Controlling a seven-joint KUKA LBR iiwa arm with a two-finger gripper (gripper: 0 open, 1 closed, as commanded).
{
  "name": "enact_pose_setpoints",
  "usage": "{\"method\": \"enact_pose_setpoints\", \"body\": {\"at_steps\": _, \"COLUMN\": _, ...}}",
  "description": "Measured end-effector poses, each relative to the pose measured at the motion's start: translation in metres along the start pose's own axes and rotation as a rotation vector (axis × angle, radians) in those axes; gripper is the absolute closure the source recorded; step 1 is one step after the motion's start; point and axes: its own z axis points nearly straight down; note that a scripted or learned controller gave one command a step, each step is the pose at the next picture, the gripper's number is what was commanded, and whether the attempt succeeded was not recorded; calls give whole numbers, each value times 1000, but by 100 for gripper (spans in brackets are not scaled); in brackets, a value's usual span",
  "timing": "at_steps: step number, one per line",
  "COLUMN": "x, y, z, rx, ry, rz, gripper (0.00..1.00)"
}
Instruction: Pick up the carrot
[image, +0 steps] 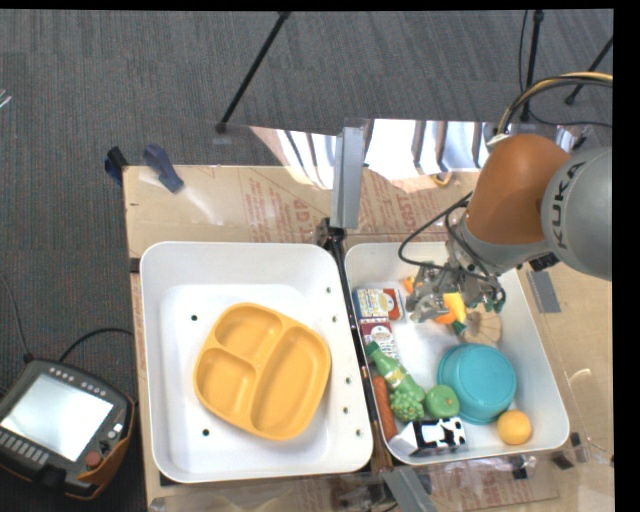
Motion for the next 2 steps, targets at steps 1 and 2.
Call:
{"method": "enact_pose_setpoints", "body": {"at_steps": 1, "x": 61, "y": -7, "z": -144, "rx": 4, "ry": -9, "rz": -28, "gripper": 100}}
{"method": "enact_pose_setpoints", "body": {"at_steps": 2, "x": 96, "y": -32, "z": -238, "rx": 2, "ry": -1, "rz": -421, "gripper": 100}}
